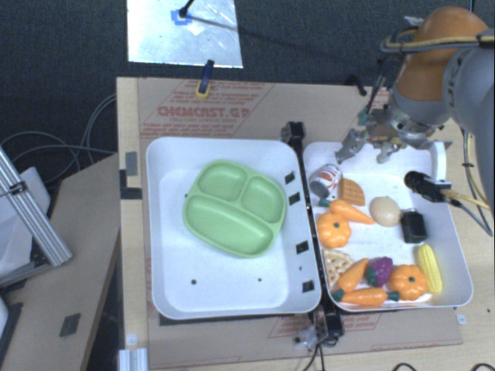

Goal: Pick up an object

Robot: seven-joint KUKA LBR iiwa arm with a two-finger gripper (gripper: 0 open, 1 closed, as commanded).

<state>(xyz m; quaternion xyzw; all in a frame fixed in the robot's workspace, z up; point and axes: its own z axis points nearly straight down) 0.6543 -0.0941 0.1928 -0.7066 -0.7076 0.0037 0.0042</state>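
We see toy food (370, 246) heaped in the right bin (452, 242), a small can (325, 180) at its far-left corner, the gripper (365, 150) just above that can, fingers spread, holding nothing, green divided plate (234, 207) left of it.

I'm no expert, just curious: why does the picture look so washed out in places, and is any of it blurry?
Camera view: the right bin's white floor is bright, nearly blown out; the silvery sheet at top shows patchy glare; the green divided plate looks sharp; the small toy foods look soft.
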